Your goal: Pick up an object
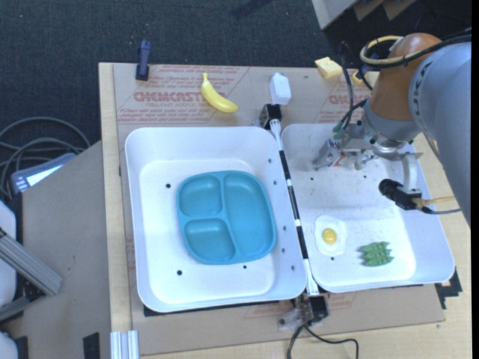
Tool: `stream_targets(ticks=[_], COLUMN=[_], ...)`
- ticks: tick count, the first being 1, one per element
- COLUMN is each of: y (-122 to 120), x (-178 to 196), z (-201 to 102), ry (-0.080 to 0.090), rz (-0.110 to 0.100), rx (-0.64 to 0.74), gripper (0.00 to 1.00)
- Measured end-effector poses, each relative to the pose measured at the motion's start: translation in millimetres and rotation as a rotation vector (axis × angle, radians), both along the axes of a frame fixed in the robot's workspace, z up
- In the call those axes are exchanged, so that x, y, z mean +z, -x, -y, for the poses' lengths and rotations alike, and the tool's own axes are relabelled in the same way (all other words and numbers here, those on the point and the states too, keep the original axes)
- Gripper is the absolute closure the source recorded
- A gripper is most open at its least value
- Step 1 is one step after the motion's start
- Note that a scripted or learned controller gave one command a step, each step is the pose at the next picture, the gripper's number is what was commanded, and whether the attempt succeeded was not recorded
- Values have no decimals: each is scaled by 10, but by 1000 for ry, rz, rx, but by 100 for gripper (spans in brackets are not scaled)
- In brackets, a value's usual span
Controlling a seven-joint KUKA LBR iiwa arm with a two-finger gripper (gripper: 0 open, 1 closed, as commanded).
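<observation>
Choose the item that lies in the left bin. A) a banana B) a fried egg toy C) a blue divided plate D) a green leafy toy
C: the blue divided plate lies inside the left bin, while the fried egg toy lies in the right bin.

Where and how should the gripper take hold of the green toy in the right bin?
Likely across the narrow width of the green toy, coming straight down from above. It lies flat and elongated on the right bin floor, apart from the fried egg, so both long sides are open.
</observation>
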State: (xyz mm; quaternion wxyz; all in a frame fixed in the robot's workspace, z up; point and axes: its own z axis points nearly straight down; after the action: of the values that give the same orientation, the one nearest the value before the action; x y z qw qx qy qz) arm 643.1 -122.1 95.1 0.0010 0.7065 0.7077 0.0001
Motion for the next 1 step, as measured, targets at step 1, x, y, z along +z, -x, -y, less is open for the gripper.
stream_targets(ticks=[1], y=[-225], x=[-101], z=[-202], ry=[0], rz=[-7], rx=[-3], gripper=[0])
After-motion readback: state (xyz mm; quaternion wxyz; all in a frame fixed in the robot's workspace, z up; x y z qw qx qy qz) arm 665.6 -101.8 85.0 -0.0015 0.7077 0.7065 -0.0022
